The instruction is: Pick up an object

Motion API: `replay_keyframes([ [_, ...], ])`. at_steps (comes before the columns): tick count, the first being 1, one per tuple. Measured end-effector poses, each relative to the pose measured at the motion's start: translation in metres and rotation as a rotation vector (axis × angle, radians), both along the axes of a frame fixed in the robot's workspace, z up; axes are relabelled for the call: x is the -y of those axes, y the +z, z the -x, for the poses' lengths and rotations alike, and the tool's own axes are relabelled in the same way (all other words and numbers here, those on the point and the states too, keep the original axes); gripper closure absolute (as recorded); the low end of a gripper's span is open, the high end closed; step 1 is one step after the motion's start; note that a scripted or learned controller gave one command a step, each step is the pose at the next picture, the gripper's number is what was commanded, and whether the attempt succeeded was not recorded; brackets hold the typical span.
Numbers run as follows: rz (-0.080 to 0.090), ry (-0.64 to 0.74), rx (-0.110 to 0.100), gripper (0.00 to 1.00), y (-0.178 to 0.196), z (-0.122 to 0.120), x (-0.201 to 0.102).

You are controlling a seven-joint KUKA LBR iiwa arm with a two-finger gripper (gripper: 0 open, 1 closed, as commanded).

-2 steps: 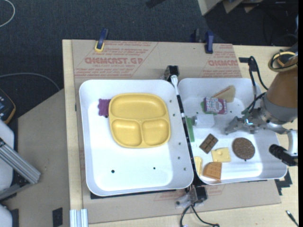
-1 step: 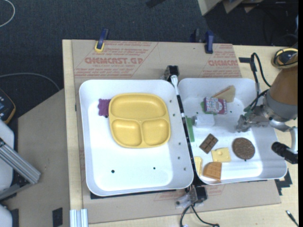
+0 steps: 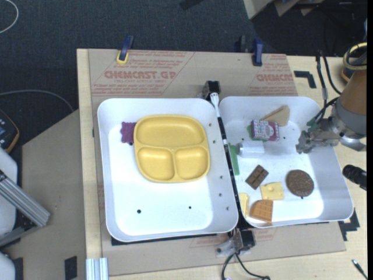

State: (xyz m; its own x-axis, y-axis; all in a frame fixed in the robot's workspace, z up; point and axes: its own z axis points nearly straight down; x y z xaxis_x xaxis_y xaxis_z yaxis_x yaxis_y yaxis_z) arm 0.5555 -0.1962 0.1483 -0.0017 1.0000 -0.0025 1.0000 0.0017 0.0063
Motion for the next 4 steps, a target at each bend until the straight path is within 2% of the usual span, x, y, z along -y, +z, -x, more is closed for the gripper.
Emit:
replay_keyframes([
  [1, 0.001, 0.000, 0.001, 1.00, 0.063, 0.003, -0.001],
  [2, 0.000, 0.000, -0.002, 1.00, 0.078, 0.002, -0.001],
  [3, -0.004, 0.005, -0.005, 1.00, 0.088, -0.001, -0.056],
  [4, -0.005, 0.004, -0.010, 1.00, 0.075, 0.007, -0.107],
])
